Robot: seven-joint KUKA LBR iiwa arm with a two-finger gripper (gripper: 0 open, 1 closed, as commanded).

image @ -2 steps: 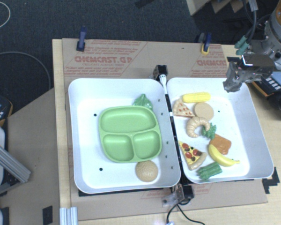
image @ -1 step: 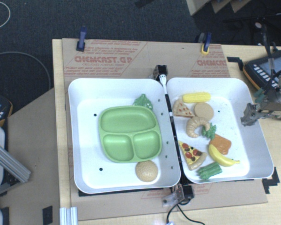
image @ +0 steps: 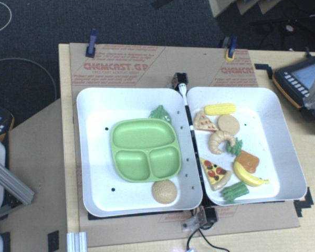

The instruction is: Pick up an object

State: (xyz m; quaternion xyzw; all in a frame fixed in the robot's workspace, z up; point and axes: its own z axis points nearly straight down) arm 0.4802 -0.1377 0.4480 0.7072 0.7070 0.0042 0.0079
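Two shallow white bins are set side by side on the tabletop (image: 147, 62). The left bin (image: 92, 140) holds three items: one green three-compartment tray (image: 145, 149) at its centre, one green leafy piece (image: 160, 113) touching the tray's far right corner, and one round tan bun (image: 164, 191) just beside the tray's near edge. The right bin (image: 283, 140) holds ten toy foods, clustered toward its left half: one corn cob (image: 219, 109), two pizza slices (image: 203, 122) (image: 216, 173), one round cracker (image: 228, 124), one croissant (image: 221, 141), one broccoli piece (image: 234, 147), one orange piece (image: 249, 160), one banana (image: 250, 176), one green bean pod (image: 234, 191).
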